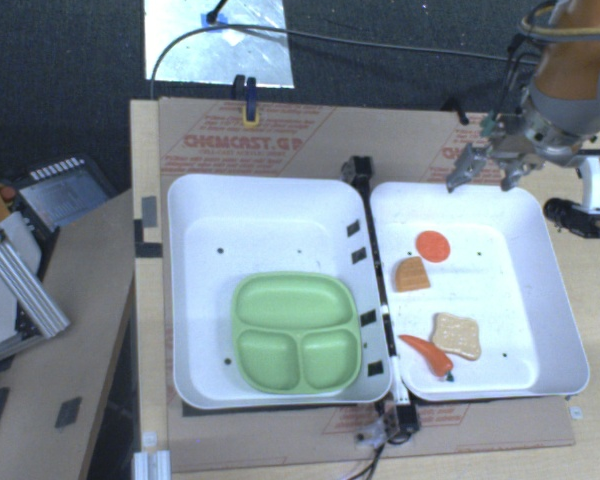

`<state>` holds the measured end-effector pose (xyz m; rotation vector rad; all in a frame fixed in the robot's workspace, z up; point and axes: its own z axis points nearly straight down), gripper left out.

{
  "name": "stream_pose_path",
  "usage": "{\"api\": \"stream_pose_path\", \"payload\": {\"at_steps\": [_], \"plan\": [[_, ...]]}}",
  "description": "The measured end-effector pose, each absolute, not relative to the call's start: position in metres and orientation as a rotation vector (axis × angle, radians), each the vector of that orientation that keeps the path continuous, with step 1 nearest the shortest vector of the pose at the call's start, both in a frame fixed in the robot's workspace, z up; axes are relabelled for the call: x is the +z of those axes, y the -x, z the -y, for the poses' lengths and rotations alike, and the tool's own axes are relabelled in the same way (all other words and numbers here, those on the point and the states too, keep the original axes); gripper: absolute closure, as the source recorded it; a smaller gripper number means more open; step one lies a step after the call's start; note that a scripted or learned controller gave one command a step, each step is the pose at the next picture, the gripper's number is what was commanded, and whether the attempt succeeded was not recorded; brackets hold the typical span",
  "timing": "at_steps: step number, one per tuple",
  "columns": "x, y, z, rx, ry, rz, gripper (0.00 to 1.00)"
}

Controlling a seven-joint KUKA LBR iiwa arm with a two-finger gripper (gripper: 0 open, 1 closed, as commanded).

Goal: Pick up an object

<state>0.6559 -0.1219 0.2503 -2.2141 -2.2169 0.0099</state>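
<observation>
1. The gripper hangs over the far rim of the right bin, its two fingers spread apart, nothing between them.
2. That bin holds four food pieces: one orange disc, one tan wedge, one toast slice, one red chili pepper.
3. The pepper's long axis runs diagonally; its stem end seems to point toward the near-right.
4. The left bin holds one green divided plate.

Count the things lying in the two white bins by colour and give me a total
Green: 1, the divided plate
Orange: 2, the round slice and the wedge
Red-orange: 1, the chili pepper
Tan: 1, the toast slice
Total: 5
</observation>
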Motion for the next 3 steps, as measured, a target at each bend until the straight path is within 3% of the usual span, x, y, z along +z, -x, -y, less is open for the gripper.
{"api": "stream_pose_path", "payload": {"at_steps": [1,3], "plan": [[0.258,-0.658,0.122,-0.001,2.219,2.226,0.0],[0.151,-0.661,0.132,0.003,2.219,2.221,0.0]]}}
